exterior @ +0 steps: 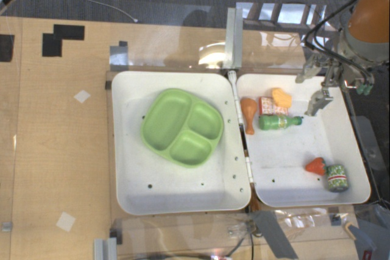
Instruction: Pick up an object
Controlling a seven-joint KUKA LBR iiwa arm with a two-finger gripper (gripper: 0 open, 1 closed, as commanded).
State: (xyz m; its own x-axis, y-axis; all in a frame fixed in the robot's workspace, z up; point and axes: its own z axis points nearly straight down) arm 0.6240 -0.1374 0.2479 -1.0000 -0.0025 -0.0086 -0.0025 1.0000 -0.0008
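My gripper [312,93] hangs over the upper right part of the right bin [286,192], its two fingers spread apart with nothing between them. Left of it lie a green bottle [280,122] on its side, a small red-and-white box [272,106] and a yellow-orange piece [281,97]. An orange drumstick-shaped toy [248,113] lies by the bin's left wall. A red strawberry-like toy [315,165] and a green can [336,177] rest near the bin's lower right corner. The gripper touches none of them.
The left bin [134,192] holds a green divided plate [182,126]. A metal divider [241,125] runs between the two bins. The arm's orange band [372,9] and cables sit at the upper right.
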